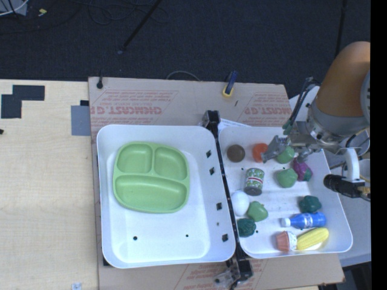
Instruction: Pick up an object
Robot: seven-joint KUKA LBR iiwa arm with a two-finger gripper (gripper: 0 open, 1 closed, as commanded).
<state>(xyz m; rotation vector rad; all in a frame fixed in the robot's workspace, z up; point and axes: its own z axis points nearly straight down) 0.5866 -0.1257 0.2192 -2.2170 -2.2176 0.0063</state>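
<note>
I see the arm (343, 95) reaching over the right bin (344, 231). Left bin (115, 234) carries a green divided plate (151, 177). Gripper (284, 151) low at the far side, over a light green object (286, 156); jaw state I cannot tell. Small striped can (254, 181) stands nearer.

Wooden bench (42, 186) carries a cardboard sheet (181, 101); two white bins (115, 234) sit on it, nine and three o'clock.

Even, bright overhead light w/ soft shadows; white bins (121, 246) slightly washed out; overall pic mildly soft, low-res.
</note>
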